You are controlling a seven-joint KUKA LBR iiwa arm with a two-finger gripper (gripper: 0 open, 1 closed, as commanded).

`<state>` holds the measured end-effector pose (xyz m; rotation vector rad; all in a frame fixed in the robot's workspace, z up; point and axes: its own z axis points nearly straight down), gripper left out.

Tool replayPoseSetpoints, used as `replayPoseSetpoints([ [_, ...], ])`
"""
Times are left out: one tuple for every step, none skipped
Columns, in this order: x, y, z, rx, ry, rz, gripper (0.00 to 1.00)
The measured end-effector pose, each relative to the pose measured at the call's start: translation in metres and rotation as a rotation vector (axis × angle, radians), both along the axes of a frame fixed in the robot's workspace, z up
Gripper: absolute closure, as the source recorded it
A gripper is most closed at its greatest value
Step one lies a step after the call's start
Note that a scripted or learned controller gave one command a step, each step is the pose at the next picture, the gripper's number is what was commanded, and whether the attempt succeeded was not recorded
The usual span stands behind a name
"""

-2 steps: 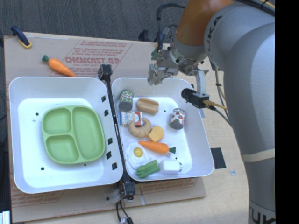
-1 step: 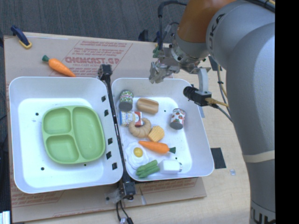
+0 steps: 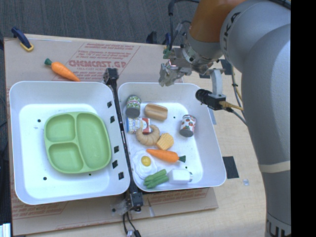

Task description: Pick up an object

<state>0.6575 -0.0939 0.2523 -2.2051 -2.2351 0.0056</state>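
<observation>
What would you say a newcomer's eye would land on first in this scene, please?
Probably the big grey arm with its orange band, filling the right side, its gripper above the right bin's far rim. Next, the toy food crowding the right bin: a carrot, a fried egg, a bread roll. Then the green tray lying alone in the left bin.

Cardboard sheet (image 3: pixel 106 58) under bins: red print "CHEMCAST GP" (smaller lines around it too small to read).

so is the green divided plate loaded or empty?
Empty. The green divided plate in the left bin shows three bare compartments; the toy food lies in the right bin.
</observation>
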Motion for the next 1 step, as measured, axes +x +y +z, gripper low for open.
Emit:
replayPoseSetpoints([
  [-0.0012,-0.0274,-0.026,0.0,0.0,-0.008,1.0],
])
